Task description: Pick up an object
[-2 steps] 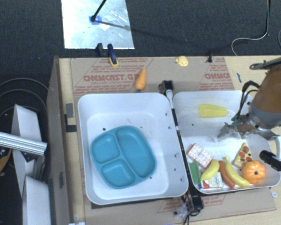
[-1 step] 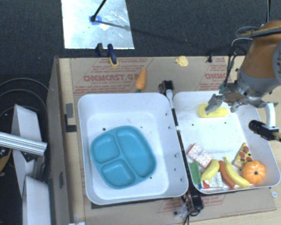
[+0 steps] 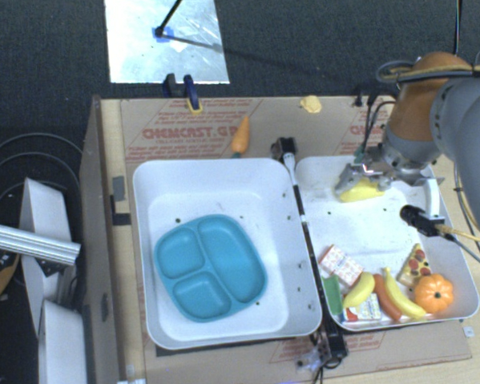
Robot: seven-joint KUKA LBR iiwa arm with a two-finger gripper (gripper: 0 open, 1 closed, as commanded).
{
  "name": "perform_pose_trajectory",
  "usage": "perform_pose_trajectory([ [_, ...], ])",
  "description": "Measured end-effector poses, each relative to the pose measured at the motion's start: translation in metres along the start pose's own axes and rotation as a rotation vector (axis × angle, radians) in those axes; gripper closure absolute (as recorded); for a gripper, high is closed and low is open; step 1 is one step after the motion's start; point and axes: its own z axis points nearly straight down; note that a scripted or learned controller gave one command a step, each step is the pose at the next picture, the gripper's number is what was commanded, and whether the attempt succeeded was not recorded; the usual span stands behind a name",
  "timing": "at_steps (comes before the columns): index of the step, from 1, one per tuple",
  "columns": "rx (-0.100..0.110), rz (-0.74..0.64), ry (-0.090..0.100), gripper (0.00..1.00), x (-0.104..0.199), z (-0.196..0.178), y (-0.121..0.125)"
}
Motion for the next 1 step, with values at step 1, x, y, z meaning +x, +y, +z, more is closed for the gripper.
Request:
perform_pose_trajectory([
  [1,0.002,-0.002,0.0,1.0,-0.0006,-0.0116,0.0011],
])
